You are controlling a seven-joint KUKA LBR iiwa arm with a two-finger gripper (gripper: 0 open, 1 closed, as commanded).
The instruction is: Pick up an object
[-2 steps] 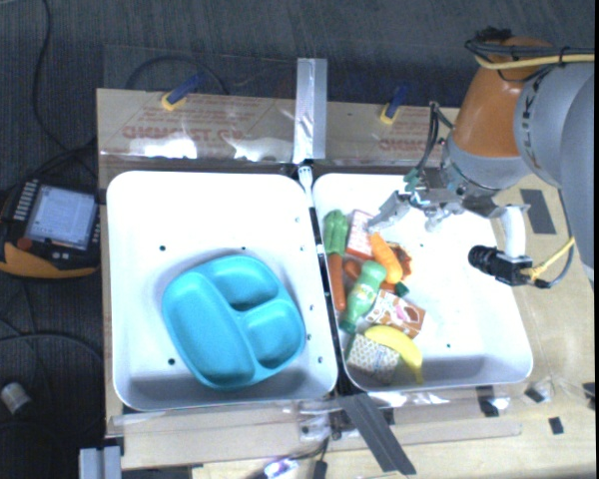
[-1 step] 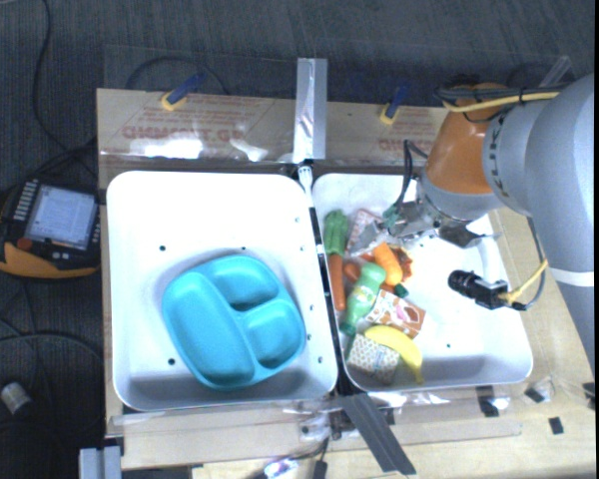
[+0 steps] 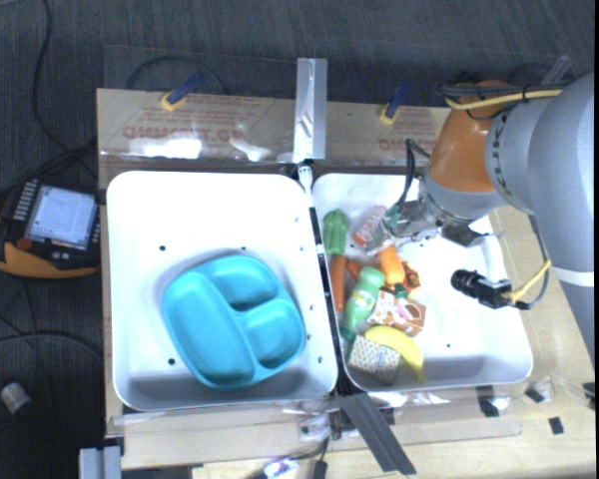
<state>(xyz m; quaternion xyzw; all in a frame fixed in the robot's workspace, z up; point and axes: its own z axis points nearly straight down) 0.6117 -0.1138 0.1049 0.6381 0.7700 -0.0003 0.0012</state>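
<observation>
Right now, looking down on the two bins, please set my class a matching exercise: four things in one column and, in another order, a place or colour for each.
Column one:
1. blue tray
2. banana
3. gripper
4. handheld screen unit

Column two:
A. yellow, near the right bin's front edge
B. on the floor, left of the bench
C. lying in the left bin
D. over the back of the toy pile in the right bin

Pairs: 1-C, 2-A, 3-D, 4-B
</observation>
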